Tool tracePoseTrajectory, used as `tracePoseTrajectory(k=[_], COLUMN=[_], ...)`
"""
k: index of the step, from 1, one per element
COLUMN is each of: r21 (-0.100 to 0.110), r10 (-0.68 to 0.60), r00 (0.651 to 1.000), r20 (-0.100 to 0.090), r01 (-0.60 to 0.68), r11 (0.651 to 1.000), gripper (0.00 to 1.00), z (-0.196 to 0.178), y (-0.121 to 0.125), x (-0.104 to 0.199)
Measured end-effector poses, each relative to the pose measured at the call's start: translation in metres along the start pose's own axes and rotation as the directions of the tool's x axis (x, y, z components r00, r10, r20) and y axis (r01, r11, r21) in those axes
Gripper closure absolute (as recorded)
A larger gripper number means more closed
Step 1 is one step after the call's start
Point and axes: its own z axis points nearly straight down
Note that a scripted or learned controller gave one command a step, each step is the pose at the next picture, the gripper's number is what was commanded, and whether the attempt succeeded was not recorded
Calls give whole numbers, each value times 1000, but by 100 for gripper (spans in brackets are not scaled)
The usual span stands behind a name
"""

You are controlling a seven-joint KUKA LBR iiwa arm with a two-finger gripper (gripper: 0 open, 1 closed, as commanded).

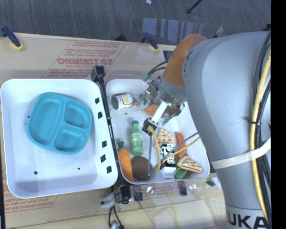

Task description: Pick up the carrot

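Camera view: the grey arm [229,104] covers the right side and hides the far right part of the right bin [113,128]; the arm's base is cut off at the picture's lower edge. The gripper [157,116] hangs below the orange band, over the far middle of that bin. It is so tangled in its own hardware that I cannot tell whether it is spread or clenched. A small orange piece [152,109] lies just beside it, too blurred to name.

The carrot [125,162] lies in the bin's near left corner, well apart from the gripper. It is a smooth, tapered orange shape against the wall, touching a dull brown ball [141,168]. Just beyond them is a glossy green bottle [136,138]. A short tin [123,100] lies on its side near the far left corner. Toward the right, a grid-patterned wedge [165,137], a reddish stick [180,144] and a flat layered wedge [189,165] crowd together, with a black-and-white item [168,152] hard to make out among them.

The left bin [9,128] holds a glossy blue plate [59,123] with three compartments. Both bins sit on a cardboard-covered surface [62,56].
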Motion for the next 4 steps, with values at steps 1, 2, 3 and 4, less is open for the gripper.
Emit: tracePoseTrajectory(k=[1,2,3,4], r21=[4,4,-3,4], r10=[-11,-12,-309,-315], r00=[1000,1000,951,949], r20=[-2,-1,1,0], r01=[11,12,309,315], r11=[1000,1000,951,949], gripper=[100,0,0,100], z=[-12,-12,21,11], y=[0,0,29,28], x=[2,2,-20,-19])
